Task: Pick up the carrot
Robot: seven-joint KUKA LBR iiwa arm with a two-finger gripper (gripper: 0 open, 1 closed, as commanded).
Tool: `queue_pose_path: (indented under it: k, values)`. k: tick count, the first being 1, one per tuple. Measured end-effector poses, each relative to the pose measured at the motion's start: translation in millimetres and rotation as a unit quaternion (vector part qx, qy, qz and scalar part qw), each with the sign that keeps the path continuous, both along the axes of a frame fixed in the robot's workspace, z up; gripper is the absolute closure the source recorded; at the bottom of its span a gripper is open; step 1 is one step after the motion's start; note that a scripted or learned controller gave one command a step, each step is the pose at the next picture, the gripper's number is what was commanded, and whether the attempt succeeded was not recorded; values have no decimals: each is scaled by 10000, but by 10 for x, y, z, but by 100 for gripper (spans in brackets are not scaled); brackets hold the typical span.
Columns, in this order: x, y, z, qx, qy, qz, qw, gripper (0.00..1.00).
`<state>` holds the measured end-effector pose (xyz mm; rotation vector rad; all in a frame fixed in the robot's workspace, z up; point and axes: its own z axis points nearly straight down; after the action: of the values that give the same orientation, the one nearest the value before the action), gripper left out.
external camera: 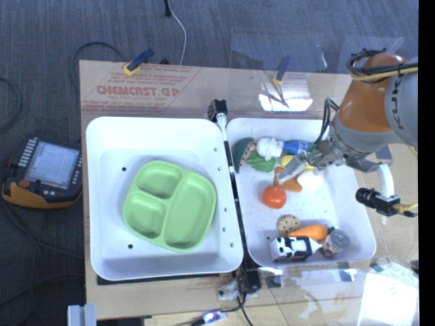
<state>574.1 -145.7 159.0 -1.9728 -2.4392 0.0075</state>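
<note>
The carrot (pixel 307 232) is orange with a green top and lies flat in the right bin (pixel 353 202), near its front edge and just above a black-and-white cow toy (pixel 292 248). My gripper (pixel 296 170) hangs low over the middle of that bin's back half, some way behind the carrot. It is beside a small orange piece (pixel 291 184) and just above a red tomato (pixel 274 195). Nothing of the carrot is touched by the gripper.
Also in the right bin are a cookie (pixel 288 222), a small round can (pixel 336 240), a white and green vegetable (pixel 262 151) and a blue and yellow item (pixel 296 149). The left bin (pixel 109 141) holds a green divided plate (pixel 170 204).
</note>
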Motion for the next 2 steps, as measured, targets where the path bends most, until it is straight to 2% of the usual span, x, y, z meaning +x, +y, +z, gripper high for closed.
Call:
queue_pose_path:
  k: [1, 2]
  values:
    - [-545, -537, -444, -12, 25, 108, 9999, 0]
    - [-792, -380, -637, -35, -184, 1588, 9871, 0]
